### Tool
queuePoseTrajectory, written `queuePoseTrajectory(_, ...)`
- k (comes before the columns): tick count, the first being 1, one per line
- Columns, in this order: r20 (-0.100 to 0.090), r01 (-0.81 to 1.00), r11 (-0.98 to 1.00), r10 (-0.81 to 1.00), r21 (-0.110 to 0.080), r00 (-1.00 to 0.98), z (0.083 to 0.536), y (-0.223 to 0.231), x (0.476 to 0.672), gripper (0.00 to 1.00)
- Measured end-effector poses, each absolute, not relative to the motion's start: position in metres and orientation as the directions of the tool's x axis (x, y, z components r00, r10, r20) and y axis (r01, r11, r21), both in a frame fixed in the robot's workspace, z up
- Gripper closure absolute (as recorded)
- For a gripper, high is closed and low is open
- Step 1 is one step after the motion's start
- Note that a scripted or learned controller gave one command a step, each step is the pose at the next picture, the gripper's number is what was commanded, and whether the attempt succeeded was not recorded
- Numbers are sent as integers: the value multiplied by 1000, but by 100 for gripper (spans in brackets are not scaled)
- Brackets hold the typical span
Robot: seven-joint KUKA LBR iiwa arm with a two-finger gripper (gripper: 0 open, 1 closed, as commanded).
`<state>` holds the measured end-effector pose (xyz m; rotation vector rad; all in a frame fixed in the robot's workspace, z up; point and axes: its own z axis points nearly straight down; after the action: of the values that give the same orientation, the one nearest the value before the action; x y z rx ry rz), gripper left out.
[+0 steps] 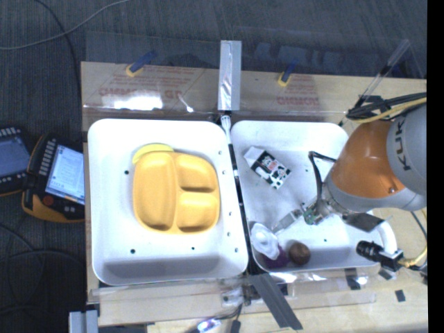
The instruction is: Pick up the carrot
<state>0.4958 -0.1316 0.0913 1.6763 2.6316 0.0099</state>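
My gripper (286, 221) hangs low over the middle of the right bin (326, 134), under the grey and orange arm (368, 168) that reaches in from the right. It points left toward the bin's centre, above bare white floor. Just below it, along the bin's front wall, lie a clear crumpled plastic piece (262, 239), a purple object (276, 259) and a round brown object (300, 252). None of them touches the gripper. A small black and white box (267, 166) sits further back, left of the arm.
The left bin (111, 255) holds a yellow divided plate (175, 189) with a yellow rim (152, 148) showing behind it. A grey divider strip (229, 68) stands behind the two bins. Cables (388, 103) run over the arm at the right.
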Motion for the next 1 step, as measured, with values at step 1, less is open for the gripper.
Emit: queuePoseTrajectory(1, -19, 673, 740, 673, 10, -740, 91, -126, 510, 0)
